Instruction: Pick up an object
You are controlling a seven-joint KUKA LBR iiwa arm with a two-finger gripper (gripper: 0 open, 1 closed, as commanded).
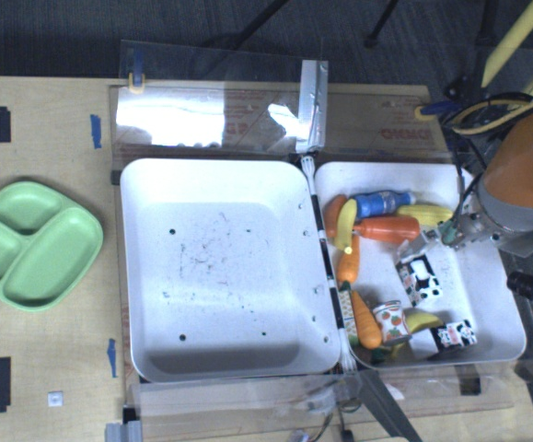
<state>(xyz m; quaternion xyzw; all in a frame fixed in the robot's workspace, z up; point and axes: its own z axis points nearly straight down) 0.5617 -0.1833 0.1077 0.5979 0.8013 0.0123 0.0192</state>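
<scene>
Wood bench point(45, 357) w/ green tray point(32, 245) (dark floor).

You're looking at a robotics lab. Tripod legs point(390, 12) stand on dark carpet, cables point(487, 109) trail, and blue tape marks point(96, 130) dot the plywood bench point(45, 357).

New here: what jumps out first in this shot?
The pile of bright toys crammed in the right bin: carrots, a blue bottle, a banana, cow-print blocks. The arm with its orange band hangs over that bin's right side. A green divided plate sits far left on the bench.
</scene>
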